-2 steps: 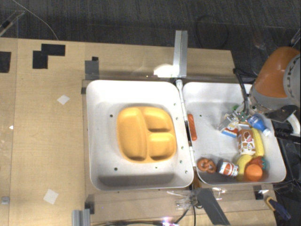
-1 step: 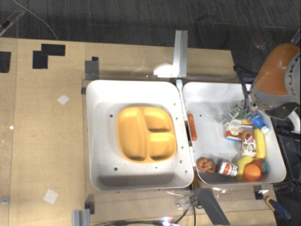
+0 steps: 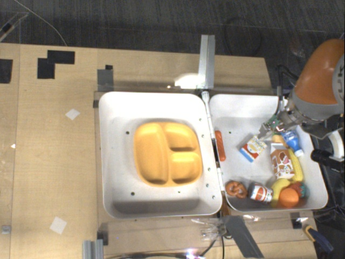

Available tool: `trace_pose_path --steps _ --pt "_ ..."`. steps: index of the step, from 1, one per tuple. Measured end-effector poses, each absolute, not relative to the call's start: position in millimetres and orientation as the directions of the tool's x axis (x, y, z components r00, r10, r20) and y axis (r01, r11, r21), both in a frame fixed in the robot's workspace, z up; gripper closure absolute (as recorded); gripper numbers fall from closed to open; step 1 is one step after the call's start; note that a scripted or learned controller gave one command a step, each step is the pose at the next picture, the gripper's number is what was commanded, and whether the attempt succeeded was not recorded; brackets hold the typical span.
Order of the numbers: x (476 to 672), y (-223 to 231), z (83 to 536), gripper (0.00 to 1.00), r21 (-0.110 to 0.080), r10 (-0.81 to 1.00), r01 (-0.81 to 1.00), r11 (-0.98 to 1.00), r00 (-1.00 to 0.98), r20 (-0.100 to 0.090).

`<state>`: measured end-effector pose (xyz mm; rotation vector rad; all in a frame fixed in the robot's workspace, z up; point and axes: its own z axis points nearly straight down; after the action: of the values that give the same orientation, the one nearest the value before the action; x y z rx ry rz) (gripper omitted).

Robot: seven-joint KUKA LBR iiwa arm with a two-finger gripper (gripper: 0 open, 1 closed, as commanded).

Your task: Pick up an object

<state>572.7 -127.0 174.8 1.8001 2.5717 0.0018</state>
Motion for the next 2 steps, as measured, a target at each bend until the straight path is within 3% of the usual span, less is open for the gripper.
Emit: trace_pose_path --steps 1,2 --pt "576.7 -106.1 98.6 1.00 0.029 0.998 0.997 -0.070 0.070 -0.003" --pt "563.6 -94.8 100.4 1.00 0.046 0.974 0.973 -0.224 0.225 0.000"
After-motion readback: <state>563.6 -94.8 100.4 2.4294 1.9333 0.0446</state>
